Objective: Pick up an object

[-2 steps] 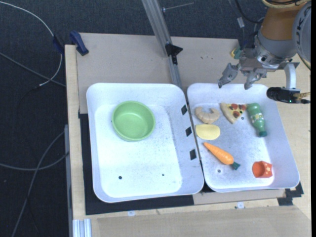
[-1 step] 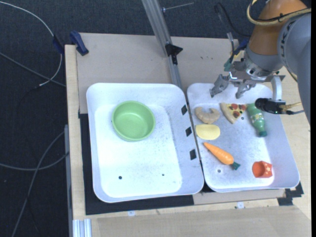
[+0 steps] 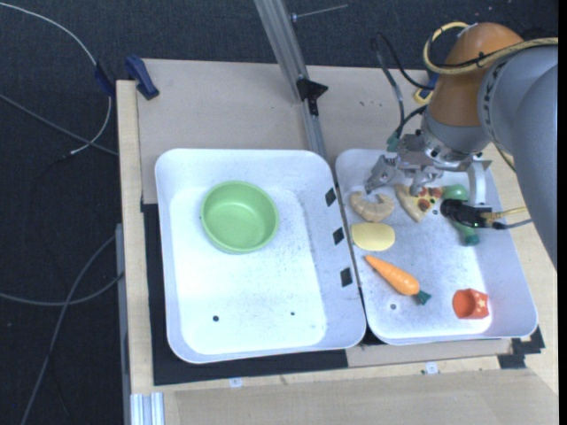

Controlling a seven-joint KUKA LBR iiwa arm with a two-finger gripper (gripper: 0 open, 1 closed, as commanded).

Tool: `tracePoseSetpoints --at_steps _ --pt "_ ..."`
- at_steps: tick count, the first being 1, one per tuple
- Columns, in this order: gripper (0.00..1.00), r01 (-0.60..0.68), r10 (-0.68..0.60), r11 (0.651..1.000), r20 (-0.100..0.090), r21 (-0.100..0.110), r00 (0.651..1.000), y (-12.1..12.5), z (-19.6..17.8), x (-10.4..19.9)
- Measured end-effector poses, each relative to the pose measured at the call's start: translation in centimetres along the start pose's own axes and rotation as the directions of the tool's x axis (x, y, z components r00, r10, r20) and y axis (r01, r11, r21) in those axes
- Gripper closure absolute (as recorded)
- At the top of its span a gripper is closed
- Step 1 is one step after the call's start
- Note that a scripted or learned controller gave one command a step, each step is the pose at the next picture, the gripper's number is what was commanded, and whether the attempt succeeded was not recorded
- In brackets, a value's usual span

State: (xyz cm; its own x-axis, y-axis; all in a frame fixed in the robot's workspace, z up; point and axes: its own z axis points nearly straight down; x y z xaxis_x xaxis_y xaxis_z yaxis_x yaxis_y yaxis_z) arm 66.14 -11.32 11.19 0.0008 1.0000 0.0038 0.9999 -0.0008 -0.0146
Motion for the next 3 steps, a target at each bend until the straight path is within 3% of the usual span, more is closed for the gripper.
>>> tracePoseSetpoints --at_steps 1,3 --pt "1.00 0.000 0.000 1.000 -0.001 -0.011 1.000 0.3 -1.8 0.0" --pt "1.00 0.002 -0.002 1.000 0.003 -0.024 1.000 0.0 -13.0 0.7"
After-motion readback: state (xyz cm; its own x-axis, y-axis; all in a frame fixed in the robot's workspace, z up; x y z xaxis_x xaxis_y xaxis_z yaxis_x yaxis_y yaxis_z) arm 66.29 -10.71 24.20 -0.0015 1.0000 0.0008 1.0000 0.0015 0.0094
